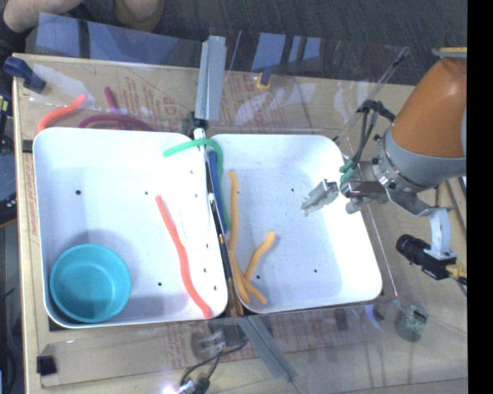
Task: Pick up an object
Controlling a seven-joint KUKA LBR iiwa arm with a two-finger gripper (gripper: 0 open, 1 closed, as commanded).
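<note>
Nearest me, at the bottom left of the frame, I see a blue bowl (89, 282) sitting in the lower left corner of the left bin (107, 179). Just right of it, a red-orange rubbery strip (181, 257) runs from the middle of that bin down toward its lower right corner, ending close to the divider between the bins.

In the right bin (312, 269), along its left wall, I have two orange strips: a long one (235, 236) running down beside the divider, and a shorter curved one (260, 253) lying just to its right, in the lower left part of the bin. A dark blue strip (214, 195) lies on the divider itself, and a green strip (193, 147) hooks over the top of it, where the bins meet at upper centre.

The pincer (319, 195) hangs over the right bin, in its upper right part, well apart from the orange strips. Its fingers look slightly parted, and I see nothing between them. The arm (427, 121) comes in from the right edge.

Farthest off, on the worktop (148, 89) beyond the left bin, at upper left, lie an orange-red strip (62, 112) and a purple loop (115, 122).
</note>
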